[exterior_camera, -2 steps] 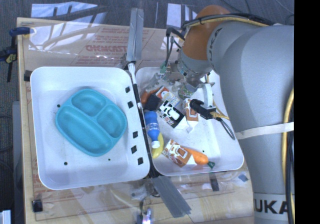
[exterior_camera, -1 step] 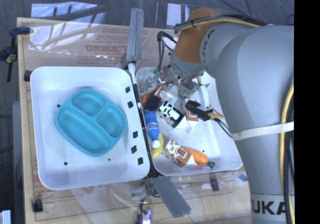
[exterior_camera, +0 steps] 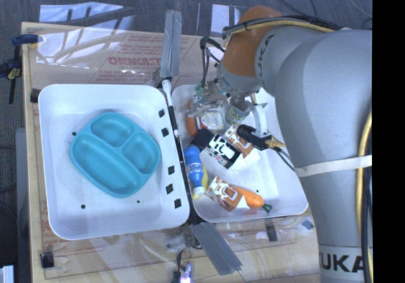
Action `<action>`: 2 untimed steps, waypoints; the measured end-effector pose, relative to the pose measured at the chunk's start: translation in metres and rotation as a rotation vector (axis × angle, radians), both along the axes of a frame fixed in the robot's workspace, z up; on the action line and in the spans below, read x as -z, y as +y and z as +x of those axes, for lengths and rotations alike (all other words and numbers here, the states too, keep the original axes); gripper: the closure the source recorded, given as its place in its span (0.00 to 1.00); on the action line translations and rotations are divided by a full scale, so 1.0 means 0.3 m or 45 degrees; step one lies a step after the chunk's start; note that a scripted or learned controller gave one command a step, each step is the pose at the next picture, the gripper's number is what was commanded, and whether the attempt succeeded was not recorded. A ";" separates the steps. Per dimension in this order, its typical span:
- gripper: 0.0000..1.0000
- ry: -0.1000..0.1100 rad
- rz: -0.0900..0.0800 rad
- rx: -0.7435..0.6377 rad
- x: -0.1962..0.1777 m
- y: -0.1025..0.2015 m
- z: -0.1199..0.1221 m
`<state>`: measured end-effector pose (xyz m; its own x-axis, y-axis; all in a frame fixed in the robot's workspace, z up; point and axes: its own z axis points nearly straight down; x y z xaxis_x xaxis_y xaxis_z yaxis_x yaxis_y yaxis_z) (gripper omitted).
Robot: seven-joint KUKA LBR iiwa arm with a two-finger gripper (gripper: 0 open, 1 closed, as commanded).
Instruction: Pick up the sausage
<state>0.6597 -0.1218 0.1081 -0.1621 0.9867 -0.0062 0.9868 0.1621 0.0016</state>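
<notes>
One arm (exterior_camera: 316, 104) bends steeply into right bin (exterior_camera: 288, 202) — finger state unclear.

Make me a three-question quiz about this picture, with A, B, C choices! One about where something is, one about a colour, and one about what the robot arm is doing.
1. Where is the divided plate?
A. In the left bin
B. In the right bin
C. On the floor

2. What colour is that plate?
A. Red
B. Blue
C. Yellow

3. Where is the gripper now?
A. Over the plate
B. Outside both bins
C. Down among the things in the right bin

Answers:
1. A, because it lies flat in the left bin.
2. B, because it is light blue all over.
3. C, because the arm reaches in from the right and its wrist ends at the far part of the cluttered bin.
</notes>
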 end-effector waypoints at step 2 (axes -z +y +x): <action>1.00 0.005 0.000 -0.007 -0.026 0.003 0.001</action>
<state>0.6599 -0.1209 0.1160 -0.1672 0.9859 -0.0053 0.9859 0.1672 -0.0026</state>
